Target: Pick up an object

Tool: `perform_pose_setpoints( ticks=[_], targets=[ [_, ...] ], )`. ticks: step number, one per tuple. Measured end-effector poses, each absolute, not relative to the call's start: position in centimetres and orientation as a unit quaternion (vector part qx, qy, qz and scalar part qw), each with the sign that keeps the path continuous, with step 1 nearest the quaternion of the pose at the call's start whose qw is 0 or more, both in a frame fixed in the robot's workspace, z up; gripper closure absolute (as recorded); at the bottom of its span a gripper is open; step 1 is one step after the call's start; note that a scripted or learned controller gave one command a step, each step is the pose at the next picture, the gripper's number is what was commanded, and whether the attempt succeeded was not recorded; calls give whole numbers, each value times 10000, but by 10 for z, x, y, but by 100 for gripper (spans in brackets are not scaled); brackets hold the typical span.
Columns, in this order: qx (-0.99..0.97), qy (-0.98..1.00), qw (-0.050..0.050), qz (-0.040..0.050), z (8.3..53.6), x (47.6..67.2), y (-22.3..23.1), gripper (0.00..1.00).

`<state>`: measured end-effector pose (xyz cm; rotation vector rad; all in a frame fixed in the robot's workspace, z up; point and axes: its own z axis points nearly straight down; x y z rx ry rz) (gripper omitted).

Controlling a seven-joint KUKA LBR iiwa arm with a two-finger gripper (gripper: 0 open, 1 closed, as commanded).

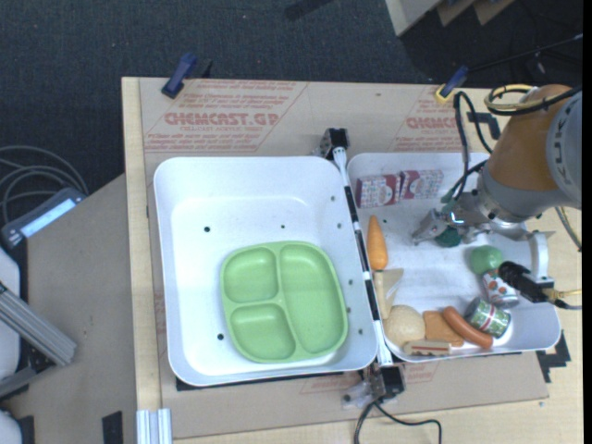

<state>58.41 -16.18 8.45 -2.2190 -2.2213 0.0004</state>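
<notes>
My gripper [442,228] hangs low over the middle of the right bin [546,333], with the arm coming in from the right. A small dark green object [449,240] lies right under its tip, partly hidden by it. An orange carrot [376,244] rests along the bin's left wall. A red and white carton [400,188] lies at the far end. Just right of the gripper sits a light green round piece [484,259]. Along the near wall are a pale bun [404,323], a sausage [465,327] and a small can [488,318].
The left bin [185,202] holds a green divided plate [282,301]. A pale cheese wedge [387,285] lies below the carrot, and a flat toast-like piece [437,326] sits between the bun and the sausage. Blue clamps [182,74] grip the board's far edge.
</notes>
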Motion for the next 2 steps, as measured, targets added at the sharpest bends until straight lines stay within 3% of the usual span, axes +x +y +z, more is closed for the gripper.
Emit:
perform_pose_setpoints(
  ticks=[1,2],
  targets=[
    [-7071,-7072,-3,-3,95,585,-162,100],
    [-7060,-7082,-6,-15,186,555,-69,100]
  ],
)
